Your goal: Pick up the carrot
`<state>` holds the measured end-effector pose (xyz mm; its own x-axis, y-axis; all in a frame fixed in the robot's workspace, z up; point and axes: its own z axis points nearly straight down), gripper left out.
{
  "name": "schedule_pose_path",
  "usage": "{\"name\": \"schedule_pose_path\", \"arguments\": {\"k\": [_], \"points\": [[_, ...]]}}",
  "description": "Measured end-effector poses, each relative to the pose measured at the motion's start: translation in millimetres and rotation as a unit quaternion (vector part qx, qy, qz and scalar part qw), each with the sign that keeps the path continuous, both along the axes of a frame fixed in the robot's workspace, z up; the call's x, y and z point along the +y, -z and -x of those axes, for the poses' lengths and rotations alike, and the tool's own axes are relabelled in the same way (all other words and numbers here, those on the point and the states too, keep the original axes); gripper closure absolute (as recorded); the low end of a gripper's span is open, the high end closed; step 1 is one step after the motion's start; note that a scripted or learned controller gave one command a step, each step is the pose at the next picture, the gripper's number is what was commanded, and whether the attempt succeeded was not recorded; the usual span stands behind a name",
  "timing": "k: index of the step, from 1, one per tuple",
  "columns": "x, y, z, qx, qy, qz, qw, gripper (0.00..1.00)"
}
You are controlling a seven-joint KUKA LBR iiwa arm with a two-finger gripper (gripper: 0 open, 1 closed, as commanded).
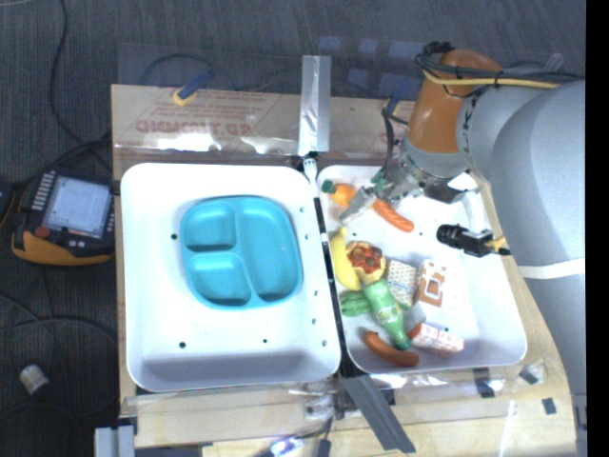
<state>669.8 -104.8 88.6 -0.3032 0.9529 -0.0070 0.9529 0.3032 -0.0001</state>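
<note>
The carrot is lying at a slant on the floor of the right bin, near its far end, with its orange body running from upper left down to lower right. The gripper is reaching down just beside the carrot's upper end (whether it is open or closed I cannot tell, since the metal parts are blurring together there). A small orange piece with a green top is sitting just left of the gripper, close to the wall between the bins.

Nearer the camera in the same bin, a banana is lying along the dividing wall, a pizza slice is resting against it, a green bottle is lying below them, and a sausage is sitting near the front rim.

The left bin is holding a blue divided tray. Both bins are sitting side by side on the counter.
</note>
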Motion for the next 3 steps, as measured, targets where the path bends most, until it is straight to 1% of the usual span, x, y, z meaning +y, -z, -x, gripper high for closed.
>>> {"name": "schedule_pose_path", "arguments": {"k": [1,3], "points": [[53.3,-92.7,1.3,0.002,-0.065,-0.0018,0.9979,0.00],[53.3,-92.3,1.5,0.003,-0.065,-0.0018,0.9979,0.00]]}}
